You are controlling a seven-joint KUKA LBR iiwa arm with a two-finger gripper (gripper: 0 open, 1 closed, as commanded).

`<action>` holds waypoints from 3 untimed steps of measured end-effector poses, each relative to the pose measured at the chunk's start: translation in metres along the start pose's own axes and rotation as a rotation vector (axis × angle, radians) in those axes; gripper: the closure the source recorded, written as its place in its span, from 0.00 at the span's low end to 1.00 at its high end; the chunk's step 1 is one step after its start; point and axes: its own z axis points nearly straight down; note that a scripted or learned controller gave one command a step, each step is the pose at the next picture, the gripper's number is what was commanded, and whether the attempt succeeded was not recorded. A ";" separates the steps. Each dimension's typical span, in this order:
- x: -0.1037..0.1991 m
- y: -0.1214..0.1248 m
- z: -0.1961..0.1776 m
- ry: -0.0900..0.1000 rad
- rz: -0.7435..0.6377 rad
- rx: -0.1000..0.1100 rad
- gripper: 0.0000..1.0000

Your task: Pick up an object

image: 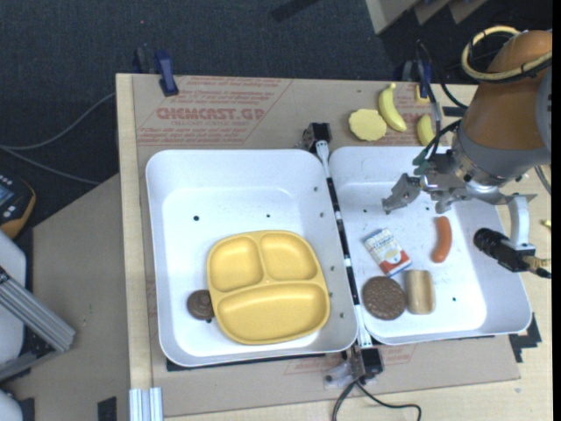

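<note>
A: Two bins, side by side. Left bin (175, 182) holds a yellow divided tray (266, 285); a brown round patty (200, 304) sits partly tucked under the tray's left edge.

B: Right bin (368, 169)?

A: Small carton (387, 251), sausage (441, 239), second brown patty (384, 296), tan bun (420, 291) touching that patty. All lying loose on the floor.

B: Gripper?

A: Gripper (421, 193) hangs over the far part of the right bin, fingers spread, nothing between them. Arm body is cut off at the right edge.

B: Off-bin stuff?

A: Banana (393, 108) and a yellow round piece (367, 124) on the bench behind. Another yellow item (425, 129) is half hidden by cables, can't identify it.
</note>
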 end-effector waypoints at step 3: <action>-0.123 0.020 0.126 0.005 0.001 0.006 0.00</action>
